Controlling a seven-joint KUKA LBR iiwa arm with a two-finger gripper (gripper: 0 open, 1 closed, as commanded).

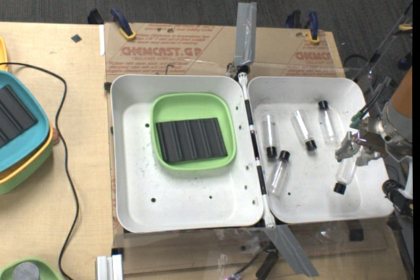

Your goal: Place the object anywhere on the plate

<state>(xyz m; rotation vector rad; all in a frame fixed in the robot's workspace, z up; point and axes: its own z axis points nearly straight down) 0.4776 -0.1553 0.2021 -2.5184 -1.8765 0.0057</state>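
Where the end effector hovers, grip state unclear, capped vial lies near-upright in view, cap nearest

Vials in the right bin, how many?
5 vials: one by the left wall, one lower left, one centre, one at back, one under the gripper. None visibly hidden.

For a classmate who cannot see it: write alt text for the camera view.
A grey arm's two-finger gripper hovers over clear plastic vials with black caps in the right white bin. A square green plate bearing a dark ribbed mat sits in the left white bin.
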